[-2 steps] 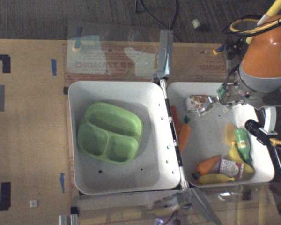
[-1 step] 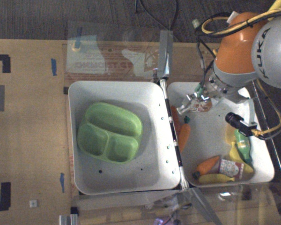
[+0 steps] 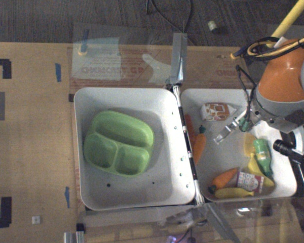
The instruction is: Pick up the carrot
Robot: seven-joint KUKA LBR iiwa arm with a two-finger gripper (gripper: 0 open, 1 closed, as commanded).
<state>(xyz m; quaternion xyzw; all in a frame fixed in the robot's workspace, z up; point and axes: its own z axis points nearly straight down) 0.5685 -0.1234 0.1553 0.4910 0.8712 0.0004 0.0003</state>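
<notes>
**Two white bins, and one carrot waiting by the wall**

Two white bins sit side by side on the bench. The left bin (image 3: 91, 186) has a green tray (image 3: 119, 143) with three parts in it. The right bin (image 3: 213, 171) has the food toys.

The gripper (image 3: 228, 129) hangs over the right bin, up near the top. Its two fingers (image 3: 220, 135) look a little apart, and nothing is between them.

The carrot (image 3: 198, 147) lies below the gripper and a bit to the left of it, close to the wall between the bins. It does not touch the gripper. A thin orange stick (image 3: 189, 128) lies just beside the carrot, right by that wall.

A small carton (image 3: 216, 111) lies just above and left of the gripper. A green bottle (image 3: 262, 156) lies to its right and lower down. Far below it, at the bottom of the bin, are another orange veggie (image 3: 225, 178), a yellow banana (image 3: 234, 192) and a little packet (image 3: 250, 181).
</notes>
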